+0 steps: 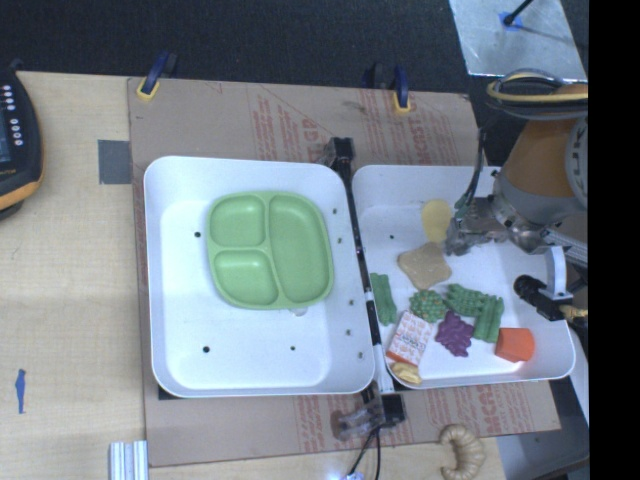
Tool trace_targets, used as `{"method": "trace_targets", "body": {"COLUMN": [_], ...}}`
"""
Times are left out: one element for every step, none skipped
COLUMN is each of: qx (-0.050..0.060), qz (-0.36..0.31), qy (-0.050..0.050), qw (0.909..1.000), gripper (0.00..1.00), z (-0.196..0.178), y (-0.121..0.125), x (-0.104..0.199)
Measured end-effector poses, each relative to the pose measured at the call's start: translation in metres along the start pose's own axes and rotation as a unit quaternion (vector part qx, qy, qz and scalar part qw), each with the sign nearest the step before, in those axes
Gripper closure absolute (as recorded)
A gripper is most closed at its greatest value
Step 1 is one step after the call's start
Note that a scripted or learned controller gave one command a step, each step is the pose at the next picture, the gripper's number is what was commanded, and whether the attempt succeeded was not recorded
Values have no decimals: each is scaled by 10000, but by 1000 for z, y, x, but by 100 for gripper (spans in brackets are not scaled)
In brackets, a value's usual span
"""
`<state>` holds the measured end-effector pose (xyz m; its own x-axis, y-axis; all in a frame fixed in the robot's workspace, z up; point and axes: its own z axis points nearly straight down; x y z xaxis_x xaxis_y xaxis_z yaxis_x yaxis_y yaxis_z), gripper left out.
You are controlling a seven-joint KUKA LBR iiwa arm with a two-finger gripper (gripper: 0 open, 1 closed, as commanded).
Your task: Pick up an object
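The grey two-finger gripper (462, 230) hung low at the centre right of the frame, inside the right shallow white bin (395, 193); whether it was open or held anything could not be told. The tan bread-slice toy (424, 265) lay just below and left of it, the pale yellow round piece (435, 216) immediately left. The red-and-white printed packet (409, 338), lower, carried writing too small to read.

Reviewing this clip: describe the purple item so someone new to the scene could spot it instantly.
Look at the right bin, the one crowded with small toys. Near its front edge, the purple grape cluster lies between the green bumpy pieces and the white-and-red packet. It is the only purple thing there, small and knobbly.
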<state>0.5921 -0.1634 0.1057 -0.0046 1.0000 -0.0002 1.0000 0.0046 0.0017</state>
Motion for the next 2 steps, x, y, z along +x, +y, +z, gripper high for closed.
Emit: {"method": "trace_targets", "body": {"qx": [4, -9], "qz": [-4, -7], "qy": [-3, -1], "qw": [10000, 10000], "gripper": [0, 0], "z": [0, -58], "y": [0, -10], "x": [0, 30]}}
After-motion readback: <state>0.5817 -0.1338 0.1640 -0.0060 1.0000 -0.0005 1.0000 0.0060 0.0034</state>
